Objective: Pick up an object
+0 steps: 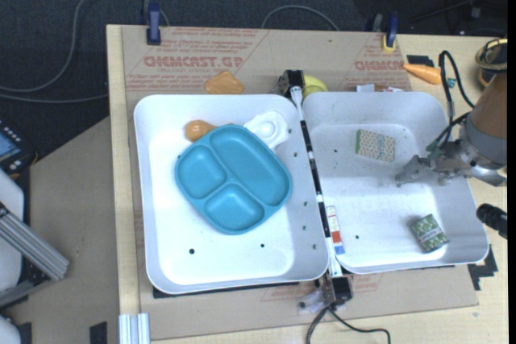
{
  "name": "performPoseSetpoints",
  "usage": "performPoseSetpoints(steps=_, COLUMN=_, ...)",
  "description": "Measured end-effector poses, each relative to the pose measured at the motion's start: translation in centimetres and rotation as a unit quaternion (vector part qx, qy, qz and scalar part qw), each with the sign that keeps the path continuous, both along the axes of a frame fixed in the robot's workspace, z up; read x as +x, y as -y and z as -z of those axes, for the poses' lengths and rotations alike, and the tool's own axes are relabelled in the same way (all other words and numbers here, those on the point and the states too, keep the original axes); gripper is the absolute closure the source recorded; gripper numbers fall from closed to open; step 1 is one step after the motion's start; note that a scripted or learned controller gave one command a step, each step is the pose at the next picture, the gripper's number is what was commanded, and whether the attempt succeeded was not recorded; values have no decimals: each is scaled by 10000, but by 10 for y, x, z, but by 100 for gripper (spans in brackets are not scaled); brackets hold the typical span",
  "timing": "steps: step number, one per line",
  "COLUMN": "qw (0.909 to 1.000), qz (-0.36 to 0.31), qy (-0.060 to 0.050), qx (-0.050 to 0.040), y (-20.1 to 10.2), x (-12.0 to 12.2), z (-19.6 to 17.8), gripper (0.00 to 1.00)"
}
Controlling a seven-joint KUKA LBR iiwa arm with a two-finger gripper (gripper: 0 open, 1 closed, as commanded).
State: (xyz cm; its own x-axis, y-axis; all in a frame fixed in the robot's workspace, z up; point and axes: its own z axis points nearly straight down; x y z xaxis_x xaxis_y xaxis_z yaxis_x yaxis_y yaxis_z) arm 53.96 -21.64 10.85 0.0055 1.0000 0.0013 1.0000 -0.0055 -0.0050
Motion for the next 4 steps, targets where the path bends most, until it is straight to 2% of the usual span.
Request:
performPoseSetpoints(steps=1, qw=10000, qz=-22, qy=-7, qx=29, y=1, x=-61, z=25, gripper=0)
performPoseSetpoints(steps=2, qw=10000, qz=-26, qy=26, qx=0, y=1, x=-58, z=14, gripper=100)
performPoseSetpoints(steps=3, qw=10000, qz=-27, qy=21, qx=2, y=1, x=-58, z=15, gripper=0)
performPoseSetpoints(steps=4, qw=10000, qz=-25, qy=34, qx=-6, y=1, x=-58, z=4, gripper=100)
